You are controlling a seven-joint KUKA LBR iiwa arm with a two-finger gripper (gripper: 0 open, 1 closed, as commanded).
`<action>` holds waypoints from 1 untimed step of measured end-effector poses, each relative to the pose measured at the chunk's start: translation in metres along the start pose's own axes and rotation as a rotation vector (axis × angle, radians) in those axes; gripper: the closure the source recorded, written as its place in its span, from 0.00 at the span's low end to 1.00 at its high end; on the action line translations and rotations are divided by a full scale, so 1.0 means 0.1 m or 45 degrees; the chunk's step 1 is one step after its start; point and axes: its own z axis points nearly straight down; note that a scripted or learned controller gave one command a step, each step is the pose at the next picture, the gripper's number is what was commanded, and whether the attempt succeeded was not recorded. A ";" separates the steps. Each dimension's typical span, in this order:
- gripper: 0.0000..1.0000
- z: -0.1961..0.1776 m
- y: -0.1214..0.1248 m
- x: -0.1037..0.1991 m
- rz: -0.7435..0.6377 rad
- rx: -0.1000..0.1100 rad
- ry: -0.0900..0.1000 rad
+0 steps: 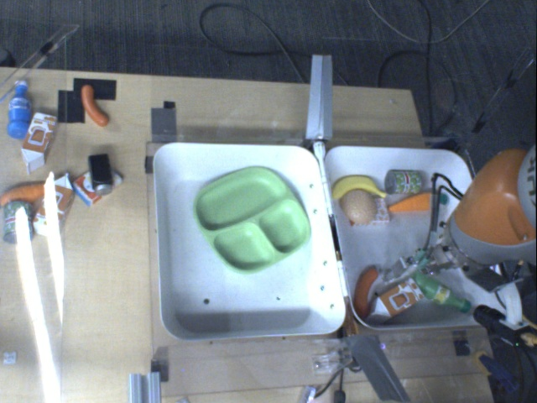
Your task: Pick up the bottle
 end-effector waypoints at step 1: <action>1.00 -0.09 0.03 0.01 -0.003 -0.004 0.001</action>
